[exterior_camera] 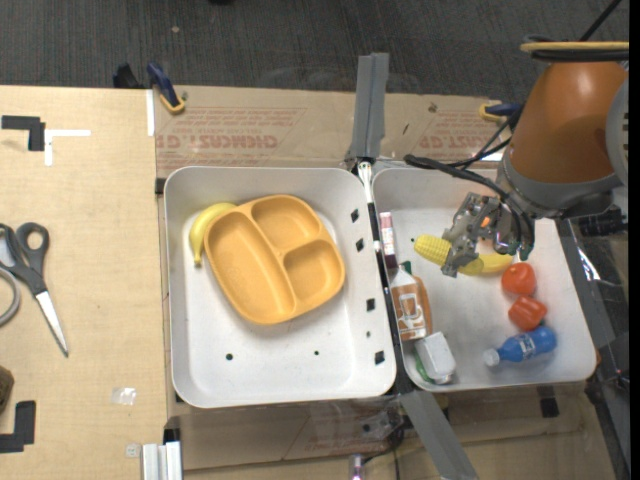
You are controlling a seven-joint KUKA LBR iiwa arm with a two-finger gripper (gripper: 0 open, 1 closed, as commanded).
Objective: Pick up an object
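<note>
Stuff outside the bins
Scissors [38,280] lying on the wooden surface [80,368], left; blue clamp [165,88] up top.

Lighting, your overhead view: bright, even, apparently from above. Shadows: soft, short, tucked under the yellow divided plate [277,256]. Glare: the white bins [200,368] read near blown-out; mild sheen on the orange band [570,118]. Focus: you get slight softness overall, with fine detail smeared at the gripper [470,236].

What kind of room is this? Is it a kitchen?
Probably not a kitchen; it looks like a robot lab or workshop. A robot arm reaches over two white bins holding a divided yellow plate and toy food, and scissors lie on the wooden bench.
</note>
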